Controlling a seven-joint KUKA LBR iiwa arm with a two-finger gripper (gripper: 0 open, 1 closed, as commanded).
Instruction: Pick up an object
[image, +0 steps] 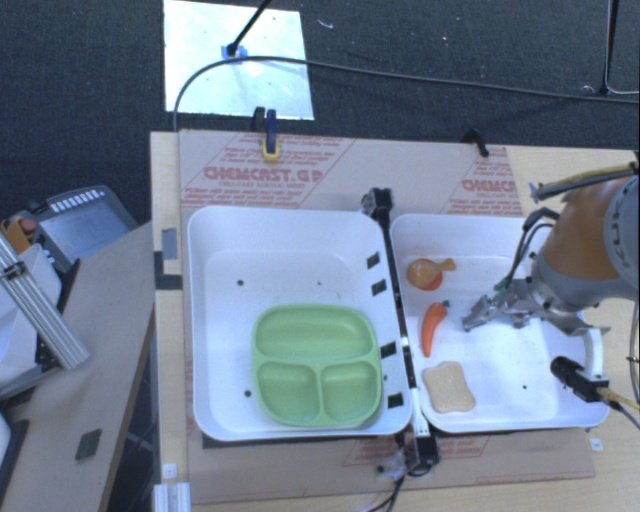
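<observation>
The right bin (500, 232) holds three objects along its left side: an orange pear-shaped toy (428, 272) at the back, a carrot (433, 327) with a green top in the middle, and a tan slice of bread (448, 388) at the front. My gripper (474, 319) hangs low over the middle of this bin, pointing left. Its tips are a short way right of the carrot and apart from it. Nothing shows between them.
A green divided plate (318, 364) lies in the left bin (220, 300). A black clip divider (390, 300) runs between the bins. The arm's wrist and orange band (590, 240) cover the right bin's right side. Cables cross the floor behind.
</observation>
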